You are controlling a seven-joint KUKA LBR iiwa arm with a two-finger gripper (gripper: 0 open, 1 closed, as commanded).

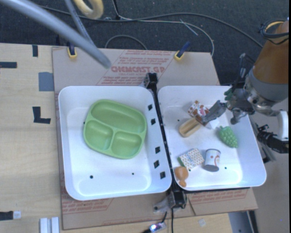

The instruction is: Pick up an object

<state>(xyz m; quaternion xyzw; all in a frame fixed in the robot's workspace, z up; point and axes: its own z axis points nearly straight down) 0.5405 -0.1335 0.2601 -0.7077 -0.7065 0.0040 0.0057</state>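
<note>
Legibly, "CHEMCAST" on cardboard sheet (136, 67) (red print); jaws state unclear beside wooden block (189, 127).

Cardboard sheet (136, 67) under both bins, upper centre of frame: red print, seen upside down, largest line reads roughly "CHEMCAST GP"; smaller red lines above and below it too small to read. More red print on same sheet along lower edge of frame, lower left and lower right, illegible. Small can (212, 159) and patterned packet (191, 158) in right bin: markings present, too blurred to read.
</note>
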